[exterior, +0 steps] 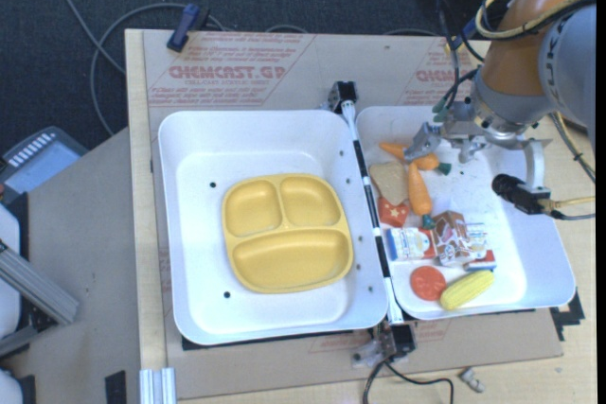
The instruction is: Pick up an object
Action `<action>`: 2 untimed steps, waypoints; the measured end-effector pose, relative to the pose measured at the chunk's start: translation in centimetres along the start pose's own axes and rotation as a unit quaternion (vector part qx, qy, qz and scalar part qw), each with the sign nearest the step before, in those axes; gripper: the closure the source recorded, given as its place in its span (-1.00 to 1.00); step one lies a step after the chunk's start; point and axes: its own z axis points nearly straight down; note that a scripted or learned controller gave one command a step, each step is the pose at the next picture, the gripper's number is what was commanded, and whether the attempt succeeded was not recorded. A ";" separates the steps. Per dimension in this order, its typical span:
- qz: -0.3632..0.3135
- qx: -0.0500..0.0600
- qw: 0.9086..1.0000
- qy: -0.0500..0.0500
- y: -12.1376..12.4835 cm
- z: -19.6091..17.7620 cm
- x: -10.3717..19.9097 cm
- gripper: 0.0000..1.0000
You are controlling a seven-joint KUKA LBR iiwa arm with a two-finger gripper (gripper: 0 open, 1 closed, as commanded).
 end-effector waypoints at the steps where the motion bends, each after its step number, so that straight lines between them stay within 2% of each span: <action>1: 0.000 -0.006 1.000 -0.002 -0.1 4.3 1.8 -1.00; 2: 0.001 -0.006 1.000 -0.003 -0.1 3.3 1.8 1.00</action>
